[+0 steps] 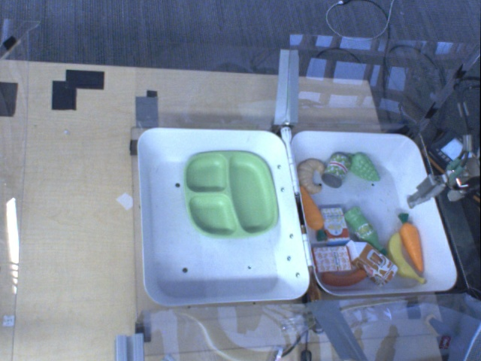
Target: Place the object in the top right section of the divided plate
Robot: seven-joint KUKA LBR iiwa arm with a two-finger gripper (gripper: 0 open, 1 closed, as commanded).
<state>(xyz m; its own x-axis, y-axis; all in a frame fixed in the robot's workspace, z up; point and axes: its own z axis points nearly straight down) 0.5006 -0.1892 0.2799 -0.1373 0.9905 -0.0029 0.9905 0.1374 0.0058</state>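
A green divided plate [252, 194] lies in the left white bin [165, 262], with two small sections on its left and one long section on its right. My gripper [428, 192] hangs at the right rim of the right bin [391, 145], just above an orange toy carrot [411, 245] and a banana [400, 259]. I see nothing held in it. The arm enters from the right edge.
The right bin holds several toy foods: a bagel [308, 173], a can [337, 170], a green packet [366, 166], a second carrot [311, 209], a juice box [334, 222], a green bottle [359, 224], a sausage [344, 278] and small boxes [332, 259]. A metal bracket [286, 89] stands between the bins at the back.
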